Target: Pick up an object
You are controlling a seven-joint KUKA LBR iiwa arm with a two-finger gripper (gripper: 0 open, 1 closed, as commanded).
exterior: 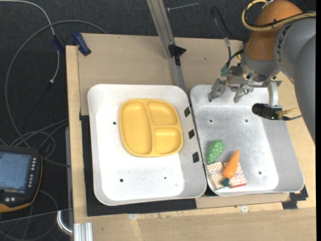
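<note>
In the right bin's (261, 134) near corner, a carrot (231, 164) lies across a patterned box (225, 175), a green toy (216, 149) just behind. A yellow tray (150, 126) sits in the left bin (105, 134). At the far rim my claw (228, 92) hangs released, grasping nothing.

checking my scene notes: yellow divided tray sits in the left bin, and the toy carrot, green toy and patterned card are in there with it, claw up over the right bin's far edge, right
Not quite. The camera view shows the toy carrot, green toy and patterned card in the right bin, at its near left corner, not in the left bin. The yellow divided tray does sit in the left bin, and the claw is over the right bin's far edge.
</note>
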